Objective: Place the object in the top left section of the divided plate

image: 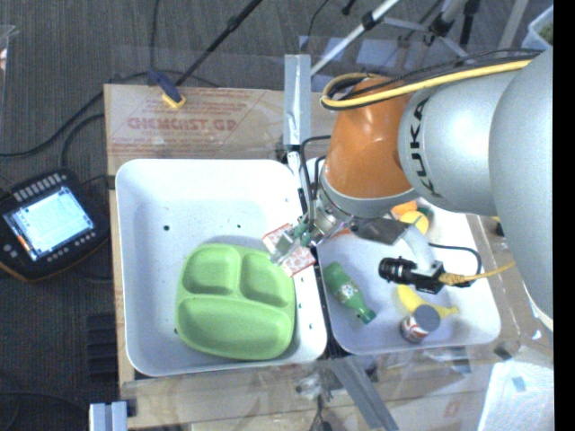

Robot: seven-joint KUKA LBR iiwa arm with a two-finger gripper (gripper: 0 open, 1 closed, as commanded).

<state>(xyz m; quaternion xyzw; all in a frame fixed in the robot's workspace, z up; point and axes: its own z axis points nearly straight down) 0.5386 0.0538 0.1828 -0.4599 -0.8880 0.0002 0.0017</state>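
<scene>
Seen from above at a slant, two shallow white bins sit side by side. In the left bin (144, 241) lies a green divided plate (238, 303) with three sections; it sits toward the bin's right wall, so its top sections are nearest to me.

My arm (431, 133) reaches in from the right, its orange band bulging over the seam between the bins. My gripper (304, 232) hangs just above that seam, and a small red-and-white packet (289, 246) sits at its tip, at the plate's upper right corner. I judge this packet to be the object, not yet over the top left section.

In the right bin (476, 321) lie a green bottle (349, 292), a small can (419, 324) and something yellow (409, 299).

My wrist hides most of the gripper, so I cannot tell its state, nor whether the packet is truly gripped.
</scene>
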